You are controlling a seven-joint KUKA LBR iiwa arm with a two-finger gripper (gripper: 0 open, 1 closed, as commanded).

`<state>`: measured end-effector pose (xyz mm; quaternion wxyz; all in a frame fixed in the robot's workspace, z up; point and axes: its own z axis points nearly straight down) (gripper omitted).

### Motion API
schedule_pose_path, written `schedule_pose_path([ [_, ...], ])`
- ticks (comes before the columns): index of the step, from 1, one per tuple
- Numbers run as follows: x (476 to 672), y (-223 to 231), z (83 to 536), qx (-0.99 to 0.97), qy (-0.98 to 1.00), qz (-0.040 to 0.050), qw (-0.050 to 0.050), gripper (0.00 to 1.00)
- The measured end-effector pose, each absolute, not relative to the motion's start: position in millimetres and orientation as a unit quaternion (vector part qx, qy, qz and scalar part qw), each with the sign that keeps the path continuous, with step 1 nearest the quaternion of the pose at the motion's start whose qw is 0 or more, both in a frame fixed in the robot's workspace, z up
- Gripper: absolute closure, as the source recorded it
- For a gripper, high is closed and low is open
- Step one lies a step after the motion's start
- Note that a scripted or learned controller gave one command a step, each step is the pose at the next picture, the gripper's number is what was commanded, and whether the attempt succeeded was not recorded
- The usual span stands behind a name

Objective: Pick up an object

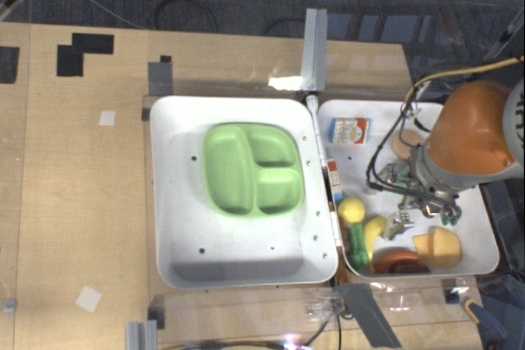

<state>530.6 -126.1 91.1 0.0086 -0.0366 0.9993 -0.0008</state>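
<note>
Over right bin (484, 258): gripper (399, 227) lowered among toy foods beside yellow lemon (352, 211). Finger state undeterminable. Left bin (176, 258): green divided tray (250, 168).

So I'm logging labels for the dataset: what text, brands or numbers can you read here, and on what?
No text is readable.
Small white carton in the right bin: blue and red print, too blurred to read.
Narrow strip by the bins' shared edge: red and white marks, too small to read.
</note>
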Motion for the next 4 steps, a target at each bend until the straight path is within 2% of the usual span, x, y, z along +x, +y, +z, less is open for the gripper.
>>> schedule_pose_path([
  [1,577.5,-149.3,113.8,-0.132,0.991,-0.0013,0.006,0.00],
  [2,551.0,-177.6,90.0,-0.089,0.996,-0.0016,0.008,0.00],
  [3,504.7,-150.3,91.2,-0.034,0.999,-0.0029,0.011,0.00],
  [4,513.0,-206.7,137.2,-0.176,0.984,-0.0024,0.005,0.00],
])
